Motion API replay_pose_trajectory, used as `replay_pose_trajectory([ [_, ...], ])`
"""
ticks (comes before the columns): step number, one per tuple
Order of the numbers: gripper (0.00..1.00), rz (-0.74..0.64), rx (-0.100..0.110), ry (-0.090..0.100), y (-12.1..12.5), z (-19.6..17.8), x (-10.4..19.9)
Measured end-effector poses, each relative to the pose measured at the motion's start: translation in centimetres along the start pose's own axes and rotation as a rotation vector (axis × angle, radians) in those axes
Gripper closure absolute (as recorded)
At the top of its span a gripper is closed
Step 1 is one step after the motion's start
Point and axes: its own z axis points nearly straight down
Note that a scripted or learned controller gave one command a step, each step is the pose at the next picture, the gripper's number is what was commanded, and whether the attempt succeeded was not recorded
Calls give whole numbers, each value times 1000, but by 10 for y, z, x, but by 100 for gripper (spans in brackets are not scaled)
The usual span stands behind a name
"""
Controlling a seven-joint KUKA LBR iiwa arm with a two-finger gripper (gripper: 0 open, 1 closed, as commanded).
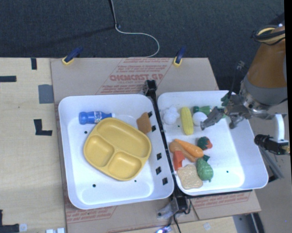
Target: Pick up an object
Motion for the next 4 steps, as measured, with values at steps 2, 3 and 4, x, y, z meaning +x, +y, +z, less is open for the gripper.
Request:
replay_pose_trajectory([
  [2,0,-2,-8,-2,-5,43,-6],
  [3,0,-4,-6,-1,-3,104,3],
  [4,0,-3,-13,-3,-3,152,3],
])
